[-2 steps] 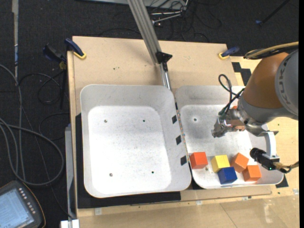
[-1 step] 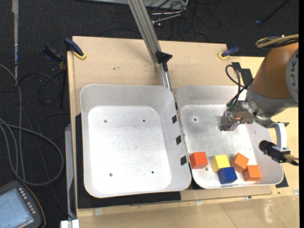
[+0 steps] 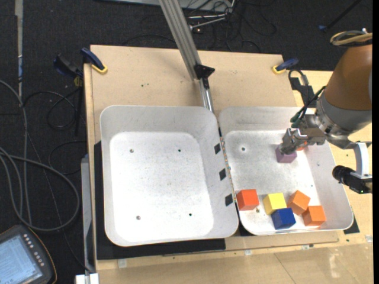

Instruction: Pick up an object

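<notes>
The gripper (image 3: 289,145) sat down on the purple block (image 3: 286,155); finger state unclear; no lift yet; grasp unproven.

1. Two white bins (image 3: 159,118), finely speckled with dark dots, are sitting on a tan bench (image 3: 148,70).
2. A purple block (image 3: 286,155) is showing beside three orange blocks (image 3: 247,199), one yellow (image 3: 274,203) and one blue (image 3: 283,218) (all plain).
</notes>
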`<state>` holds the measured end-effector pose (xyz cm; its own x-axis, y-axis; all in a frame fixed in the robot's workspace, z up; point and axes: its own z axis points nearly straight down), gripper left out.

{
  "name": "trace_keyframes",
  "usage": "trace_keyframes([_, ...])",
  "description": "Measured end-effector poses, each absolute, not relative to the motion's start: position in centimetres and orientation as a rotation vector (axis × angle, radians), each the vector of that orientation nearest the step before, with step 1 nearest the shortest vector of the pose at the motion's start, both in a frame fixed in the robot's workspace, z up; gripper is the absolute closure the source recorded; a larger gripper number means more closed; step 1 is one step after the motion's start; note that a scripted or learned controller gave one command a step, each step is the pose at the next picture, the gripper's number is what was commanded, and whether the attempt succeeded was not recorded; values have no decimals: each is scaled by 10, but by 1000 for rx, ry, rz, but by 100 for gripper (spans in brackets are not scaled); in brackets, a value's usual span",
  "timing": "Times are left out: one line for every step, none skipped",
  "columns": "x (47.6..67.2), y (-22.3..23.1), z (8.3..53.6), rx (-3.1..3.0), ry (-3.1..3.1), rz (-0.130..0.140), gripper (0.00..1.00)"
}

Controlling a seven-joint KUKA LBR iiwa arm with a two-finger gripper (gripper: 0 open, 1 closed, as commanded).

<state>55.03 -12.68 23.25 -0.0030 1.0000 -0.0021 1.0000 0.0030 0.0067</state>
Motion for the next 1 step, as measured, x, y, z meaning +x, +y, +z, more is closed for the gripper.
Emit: trace_keyframes([559,-73,233,2212,2231,3,100])
